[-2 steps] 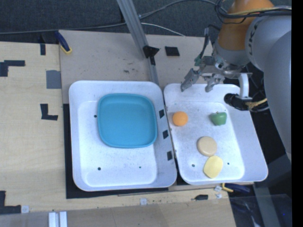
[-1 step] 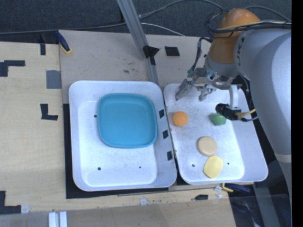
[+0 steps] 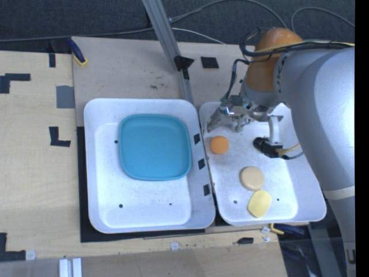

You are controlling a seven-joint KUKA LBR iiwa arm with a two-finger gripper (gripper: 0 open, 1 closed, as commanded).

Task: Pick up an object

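Observation:
In the right bin lie a small orange ball, a round beige disc and a yellow piece. My gripper hangs over the bin's far left corner, just above and beyond the orange ball. Its two fingers stand spread apart with nothing between them, so it is open. The ball sits a little in front of the fingertips, not touching them. The disc and the yellow piece lie close together near the bin's front.
The left bin bears a blue square plate. A grey metal pole slants down to the bins' far edge. A black part with a cable hangs off the wrist over the right bin. The arm covers the right side.

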